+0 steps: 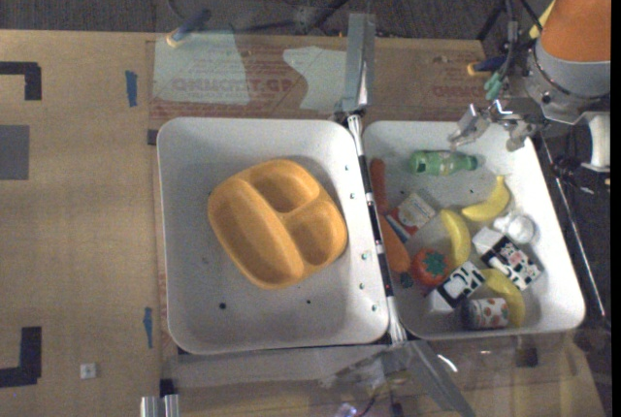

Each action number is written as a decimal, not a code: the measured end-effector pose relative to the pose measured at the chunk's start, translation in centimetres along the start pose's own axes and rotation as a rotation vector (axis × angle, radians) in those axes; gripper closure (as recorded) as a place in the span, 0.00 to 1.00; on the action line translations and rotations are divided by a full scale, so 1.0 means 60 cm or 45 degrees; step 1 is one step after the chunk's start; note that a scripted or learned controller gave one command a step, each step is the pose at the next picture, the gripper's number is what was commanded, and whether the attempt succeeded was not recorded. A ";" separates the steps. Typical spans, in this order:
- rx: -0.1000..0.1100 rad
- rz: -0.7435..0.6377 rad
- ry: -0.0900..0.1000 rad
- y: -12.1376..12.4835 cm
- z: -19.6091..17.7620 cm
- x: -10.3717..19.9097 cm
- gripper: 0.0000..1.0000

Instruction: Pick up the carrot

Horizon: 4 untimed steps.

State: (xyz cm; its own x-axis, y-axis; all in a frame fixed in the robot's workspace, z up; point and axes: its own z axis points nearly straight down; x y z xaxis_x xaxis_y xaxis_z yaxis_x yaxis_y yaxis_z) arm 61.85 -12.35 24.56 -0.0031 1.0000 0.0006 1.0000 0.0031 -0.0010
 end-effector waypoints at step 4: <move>-0.007 0.674 0.002 -0.139 0.248 -0.050 1.00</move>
State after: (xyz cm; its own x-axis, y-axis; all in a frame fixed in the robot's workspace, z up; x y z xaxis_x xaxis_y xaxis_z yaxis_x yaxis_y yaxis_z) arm 53.53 -15.38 9.68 0.5026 0.8645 0.0030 0.8645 -0.5026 0.0037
